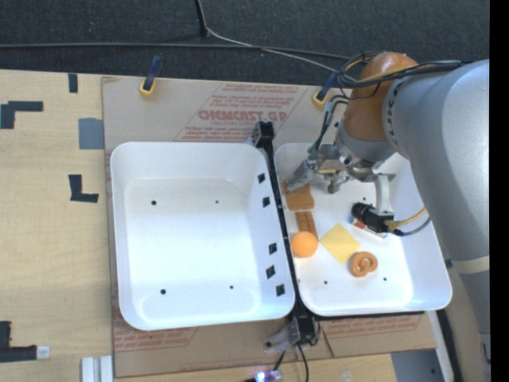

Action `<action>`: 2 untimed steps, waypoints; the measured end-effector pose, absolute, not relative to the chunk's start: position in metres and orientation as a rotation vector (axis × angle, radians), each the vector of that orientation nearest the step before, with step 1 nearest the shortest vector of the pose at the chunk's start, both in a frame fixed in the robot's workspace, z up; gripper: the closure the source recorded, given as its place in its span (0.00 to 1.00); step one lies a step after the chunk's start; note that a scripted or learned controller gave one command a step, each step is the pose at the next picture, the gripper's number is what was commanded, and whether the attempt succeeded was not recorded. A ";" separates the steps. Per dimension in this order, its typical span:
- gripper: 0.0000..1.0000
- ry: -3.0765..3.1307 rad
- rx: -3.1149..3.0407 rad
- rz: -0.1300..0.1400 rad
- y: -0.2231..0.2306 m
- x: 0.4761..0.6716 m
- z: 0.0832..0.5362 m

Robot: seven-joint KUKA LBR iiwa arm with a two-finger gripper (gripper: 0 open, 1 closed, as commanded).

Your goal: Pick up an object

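In the right bin (413, 293) several small things lie near the left wall. A tan flat slab (301, 200) sits at the top, with a brown strip (308, 223) just below it. An orange ball (304, 245) rests under those. A yellow square block (342, 242) and a brown ring-shaped piece (363, 264) lie to its right. My gripper (316, 181) hangs over the upper left part of this bin, directly above the tan slab. Its fingers are spread open with nothing between them.
The left bin (127, 213) stands beside the right one, with a black clip-lined divider (274, 213) where they meet. The grey arm (445, 134) covers the right bin's upper right corner. Both bins rest on a cardboard sheet (223, 110).
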State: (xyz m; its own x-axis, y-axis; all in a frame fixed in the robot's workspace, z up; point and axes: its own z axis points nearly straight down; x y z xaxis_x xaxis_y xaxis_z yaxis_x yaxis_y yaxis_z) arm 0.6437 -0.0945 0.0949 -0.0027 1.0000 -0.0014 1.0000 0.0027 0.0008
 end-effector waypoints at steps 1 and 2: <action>0.00 2.224 2.221 0.000 -0.106 0.652 0.084; 0.00 2.224 2.227 -0.007 -0.095 0.567 0.115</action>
